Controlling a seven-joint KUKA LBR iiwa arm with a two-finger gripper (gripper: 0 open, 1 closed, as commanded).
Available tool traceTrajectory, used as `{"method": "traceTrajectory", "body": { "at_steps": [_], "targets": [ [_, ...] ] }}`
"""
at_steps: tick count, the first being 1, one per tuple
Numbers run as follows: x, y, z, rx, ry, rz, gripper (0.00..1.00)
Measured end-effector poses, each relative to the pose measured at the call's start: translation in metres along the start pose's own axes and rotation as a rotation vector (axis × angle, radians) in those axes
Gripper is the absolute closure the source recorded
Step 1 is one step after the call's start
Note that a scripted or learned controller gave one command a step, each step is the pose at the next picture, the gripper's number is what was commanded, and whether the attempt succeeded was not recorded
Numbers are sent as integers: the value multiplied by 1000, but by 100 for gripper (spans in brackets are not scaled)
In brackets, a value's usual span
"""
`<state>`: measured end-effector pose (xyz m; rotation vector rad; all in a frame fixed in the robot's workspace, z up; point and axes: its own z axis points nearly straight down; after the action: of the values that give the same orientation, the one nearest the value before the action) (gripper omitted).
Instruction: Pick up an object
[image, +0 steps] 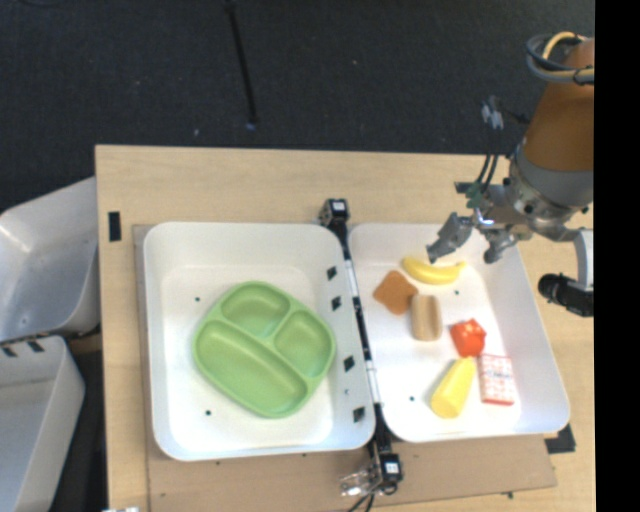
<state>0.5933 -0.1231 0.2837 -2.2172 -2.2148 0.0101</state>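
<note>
The two-finger metal gripper (470, 238) hangs over the far part of the right-hand shallow white plastic bin (530, 330), its fingers spread apart and gripping nothing. Just below it lies a curved yellow toy banana (434, 270), close to the left fingertip but not between the fingers. Beyond the banana, toward the near rim, sit a brown wedge-shaped block (395, 291) and a tan cylinder (426, 317), side by side and nearly touching. Farther from the gripper come a small red block (468, 336), a yellow rounded bottle-like piece (453, 388) lying tilted, and a flat red-and-white printed packet (497, 380) just beside it. All look smooth and hard. Well to the gripper's left, across the black-clipped seam, the second white bin (170, 420) carries a glossy green divided plastic plate (263, 347). Both bins rest on a pale wooden desk (250, 180).
</note>
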Motion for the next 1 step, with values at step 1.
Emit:
{"method": "traceTrajectory", "body": {
  "at_steps": [1],
  "targets": [
    [0,2,-6,-12,-1,-2,0]
  ]
}}
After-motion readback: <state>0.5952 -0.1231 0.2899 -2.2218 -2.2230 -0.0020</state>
